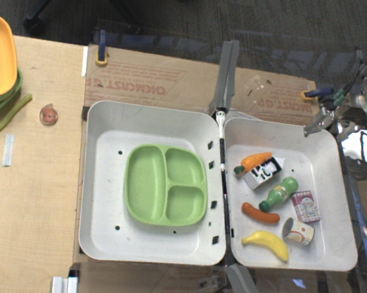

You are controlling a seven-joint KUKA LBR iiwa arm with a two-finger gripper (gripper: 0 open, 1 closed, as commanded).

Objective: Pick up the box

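Gripper (320, 121), above the right bin's (344, 215) far corner; finger state cannot be told. Box (262, 173) lies well apart in that bin, touching the carrot (255, 161), beside the green bottle (278, 194).

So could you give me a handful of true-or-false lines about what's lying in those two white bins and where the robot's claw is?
1. The green divided plastic plate lies in the left white bin. True.
2. The curved yellow banana lies on that plate. False: it lies in the right white bin, near its front edge.
3. The green plastic bottle lies between the black-and-white box and the small pink-labelled packet. True.
4. The two-finger gripper holds the box. False: it hangs over the right bin's far corner, apart from the box.
5. The orange carrot touches the box. True.
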